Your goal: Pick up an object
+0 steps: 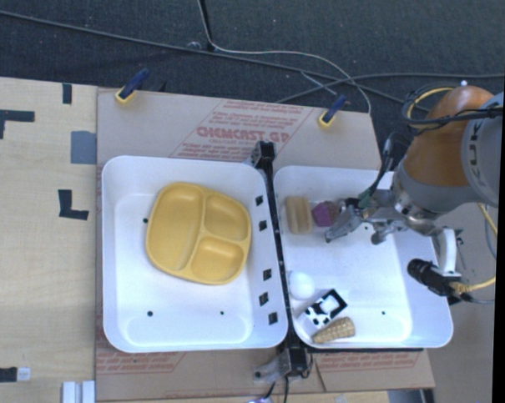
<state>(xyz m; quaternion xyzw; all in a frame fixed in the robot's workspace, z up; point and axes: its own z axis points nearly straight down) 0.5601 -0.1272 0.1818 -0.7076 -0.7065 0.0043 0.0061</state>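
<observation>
Table (34,229): light wood surface with black tape marks at the left; a brown cardboard sheet (239,125) lies under both bins, held at its far edge by two blue-and-yellow clamps (132,84).

Left bin (116,257): shallow, white. Contains one yellow divided plate (198,232) with three compartments, lying flat toward the far half of the bin.

Right bin (398,303): shallow, white, set just beside the left bin, with a black divider strip between them. Contents:
- tan ridged block (297,213), near the far left corner;
- small purple object (324,213), just beside the tan block on its right;
- white ball (301,284), near the bin's left wall;
- black-and-white patterned piece (325,306), near the front, just right of the ball;
- tan cone-shaped item (335,329), at the front edge, touching or just beside the patterned piece.

Arm (442,155): grey with an orange band, reaching in from the right over the right bin.

Tool (335,229): low over the far part of the right bin, its tip just beside the purple object on that object's right. Nothing can be seen between its fingers; whether they are spread or pressed together cannot be told.

Cables (267,55): dark and light leads run across the dark floor beyond the table.
</observation>
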